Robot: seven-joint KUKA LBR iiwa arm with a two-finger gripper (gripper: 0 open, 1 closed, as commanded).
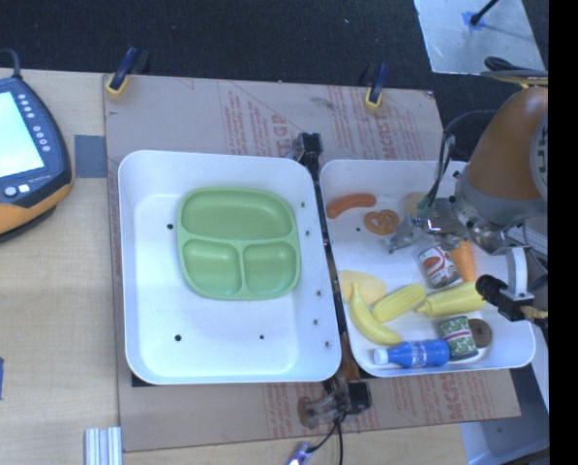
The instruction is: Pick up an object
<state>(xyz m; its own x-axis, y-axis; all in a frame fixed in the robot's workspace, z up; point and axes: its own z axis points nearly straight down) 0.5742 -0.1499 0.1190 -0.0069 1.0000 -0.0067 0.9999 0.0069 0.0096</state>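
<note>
gripper [405,236] | right bin [366,177] | finger gap unreadable (blurred) | beside pretzel [380,222]

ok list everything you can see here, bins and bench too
bins: 2, white, side by side on the bench
divided plate: 1, green, in the left bin
sausage: 1, orange, top of the right bin
pretzel: 1, brown, beside the sausage
banana: 1, yellow, right bin, lower left
corn cobs: 2, yellow, right bin, middle
can: 1, red and white, above the corn
tube: 1, blue, right bin's front edge
pendant: 1, orange with grey screen, bench's left
clamps: 2, blue and yellow, back edge
end effector: 1, grey, over the right bin
</note>
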